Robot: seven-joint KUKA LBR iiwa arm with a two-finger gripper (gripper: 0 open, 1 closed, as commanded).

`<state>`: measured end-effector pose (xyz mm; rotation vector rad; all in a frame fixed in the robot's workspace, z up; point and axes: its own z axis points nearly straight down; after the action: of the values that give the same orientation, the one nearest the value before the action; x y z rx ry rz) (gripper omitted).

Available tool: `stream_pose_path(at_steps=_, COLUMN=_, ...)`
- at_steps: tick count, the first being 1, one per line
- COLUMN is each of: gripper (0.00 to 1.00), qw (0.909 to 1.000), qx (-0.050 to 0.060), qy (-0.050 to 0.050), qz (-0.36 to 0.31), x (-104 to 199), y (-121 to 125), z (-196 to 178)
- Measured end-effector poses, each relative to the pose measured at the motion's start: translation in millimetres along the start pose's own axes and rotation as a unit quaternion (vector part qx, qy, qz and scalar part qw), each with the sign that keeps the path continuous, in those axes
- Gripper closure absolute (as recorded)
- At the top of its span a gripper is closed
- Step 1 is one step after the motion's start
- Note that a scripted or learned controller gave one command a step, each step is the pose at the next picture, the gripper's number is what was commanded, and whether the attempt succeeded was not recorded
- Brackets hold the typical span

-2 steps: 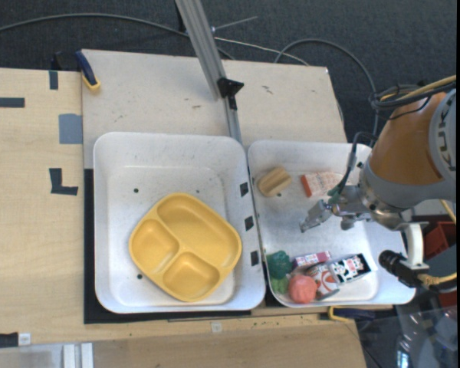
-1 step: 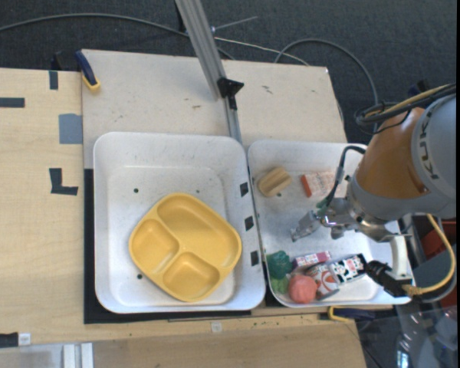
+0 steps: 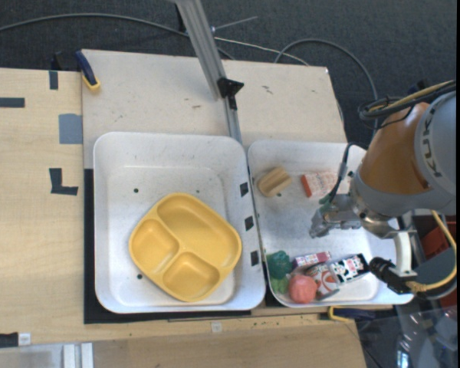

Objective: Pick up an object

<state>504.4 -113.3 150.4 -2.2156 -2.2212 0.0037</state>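
Arm (image 3: 402, 159) over right bin (image 3: 291, 213), jaws low near its middle, gap state unreadable, tan block (image 3: 274, 181) far left, pink ball (image 3: 302, 288) near edge, yellow tray (image 3: 185, 245) in left bin (image 3: 115, 205)

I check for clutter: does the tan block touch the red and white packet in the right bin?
Apart. The camera view shows bare white bin floor between the tan block and the packet.

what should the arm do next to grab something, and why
Probably shift toward the cluster at the right bin's near edge and descend: the gripper hangs over bare floor, with the green object and pink object just below it in view.
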Motion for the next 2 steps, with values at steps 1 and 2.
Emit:
stream_pose_path(at_steps=1, gripper=1.00, qw=1.0000, qx=-0.003, qy=-0.001, qz=0.001, x=-4.0, y=1.3, z=-42.7)
stream_pose_path(at_steps=2, gripper=1.00, qw=1.0000, qx=-0.002, qy=-0.001, qz=0.001, x=-3.6, y=1.6, z=-54.5)
